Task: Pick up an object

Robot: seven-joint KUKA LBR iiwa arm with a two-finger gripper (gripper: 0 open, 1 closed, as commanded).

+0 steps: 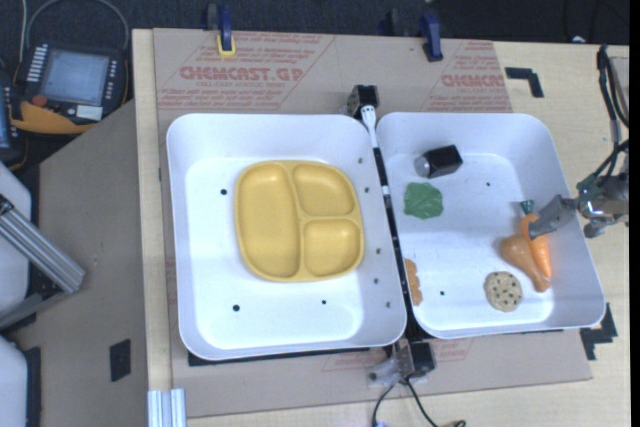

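- Reaching in from the right edge of the camera view, with the pincer (553,218) set low over the right bin (470,130), near its right wall.
- Could not tell whether wide or narrow; tips blurred against the bin wall.
- Lay just under and beside the pincer: an orange carrot-shaped toy (533,255), touching or nearly touching the tip, though grip not confirmed.
- Sat below-left of the pincer, close to the carrot: a round cookie with dark chips (503,291), flat on the bin floor.
- Rested well to the left of the pincer, mid-bin: a green leafy piece (424,201).
- Stood above that, farther up-left of the pincer: a small dark cylinder (439,160), lying on its side.
- Pressed against the left wall of the same bin, far left and lower than the pincer: a small orange piece (411,282).
- Occupied the left bin (200,315), well apart from the pincer: a yellow divided plate (298,219) with three compartments, centred on the floor.
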